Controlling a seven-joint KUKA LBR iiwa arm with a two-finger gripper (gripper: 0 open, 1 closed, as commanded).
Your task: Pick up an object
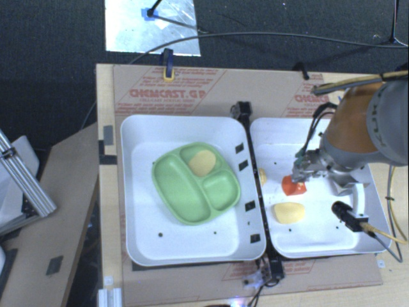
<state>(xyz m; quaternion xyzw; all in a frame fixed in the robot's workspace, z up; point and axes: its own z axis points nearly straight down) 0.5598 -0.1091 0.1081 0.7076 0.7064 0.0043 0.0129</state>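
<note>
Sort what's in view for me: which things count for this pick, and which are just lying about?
In the job, most likely:
- claw
- red piece right by the claw
- yellow lump near it in the right bin

Lying about:
- green divided plate in the left bin
- pale yellow piece in the plate's upper compartment

A brown board (192,85) with red print lies on a pale wooden table (70,229), and a blue and yellow clamp (168,64) sits on the far edge of the board. Beyond the board the floor (51,43) is dark carpet, where a shiny silver sheet (128,18) lies and a thin black cable (287,37) runs. Left of the board stands a slanted ribbed metal rail (25,184).
</note>
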